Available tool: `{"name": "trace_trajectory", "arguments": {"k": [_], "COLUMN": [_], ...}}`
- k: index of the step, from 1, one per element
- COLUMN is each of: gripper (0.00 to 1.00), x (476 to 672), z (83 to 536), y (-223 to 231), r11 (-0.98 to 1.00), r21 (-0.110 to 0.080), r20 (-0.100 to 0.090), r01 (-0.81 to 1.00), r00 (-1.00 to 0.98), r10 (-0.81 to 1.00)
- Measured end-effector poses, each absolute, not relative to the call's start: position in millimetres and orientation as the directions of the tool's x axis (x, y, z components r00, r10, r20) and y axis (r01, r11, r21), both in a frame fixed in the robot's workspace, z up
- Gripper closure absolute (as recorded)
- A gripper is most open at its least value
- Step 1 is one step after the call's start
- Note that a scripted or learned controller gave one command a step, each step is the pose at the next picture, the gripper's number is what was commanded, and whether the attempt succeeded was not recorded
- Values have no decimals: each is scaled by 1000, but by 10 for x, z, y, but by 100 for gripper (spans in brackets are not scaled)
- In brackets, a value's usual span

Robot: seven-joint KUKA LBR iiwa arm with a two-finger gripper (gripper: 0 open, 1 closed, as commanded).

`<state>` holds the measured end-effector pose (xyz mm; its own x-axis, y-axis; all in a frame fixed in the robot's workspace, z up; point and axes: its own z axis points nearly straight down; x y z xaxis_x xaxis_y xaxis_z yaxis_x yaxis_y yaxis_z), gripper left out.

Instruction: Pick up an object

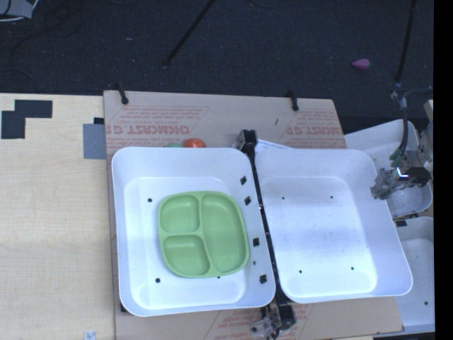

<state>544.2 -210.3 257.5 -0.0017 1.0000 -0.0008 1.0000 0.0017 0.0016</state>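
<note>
Left bin (134, 296) holds the plate (203, 233): light green, three compartments, lying flat on the bin floor. It sits toward the bin's right side, close to the right wall and well off the left wall. Two smaller compartments are on its left and one long compartment on its right. Nothing is touching the plate.

Right bin (386, 278) sits just beside the left bin, rims meeting at a black strip (256, 211) that runs near to far between them. Its floor shows grey scuffs and small dark dots.

Gripper (386, 183) is at the far-right edge of the right bin, over or just outside its right rim and well apart from the plate. It is small and cluttered in view, so whether it is spread or closed is not readable. Nothing visible in its grasp.

Both bins rest on a cardboard sheet (212, 119) with red print. A small red ball (194, 144) sits on the cardboard just behind the left bin's far rim. Two black clamps (124, 96) hold the sheet's far edge.

Left of the cardboard is a pale wood table (49, 225) with black and grey marks near its far edge. Beyond is dark floor (248, 34) with cables and a small pink thing (361, 64) at far right.
</note>
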Motion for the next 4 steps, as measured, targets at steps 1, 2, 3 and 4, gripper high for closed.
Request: {"name": "trace_trajectory", "arguments": {"k": [1,2,3,4], "gripper": [100,100,100,100], "x": [5418,5356,5282,5241], "z": [2439,2512,2569,2410], "y": [-1624,-1089,-548,14], "r11": [2,4,5,5], "r21": [-4,-3,-3,-5], "r20": [2,2,3,2], "r01": [1000,1000,1000,1000], "r00": [-2,-4,-5,-4], "r10": [1000,1000,1000,1000]}}
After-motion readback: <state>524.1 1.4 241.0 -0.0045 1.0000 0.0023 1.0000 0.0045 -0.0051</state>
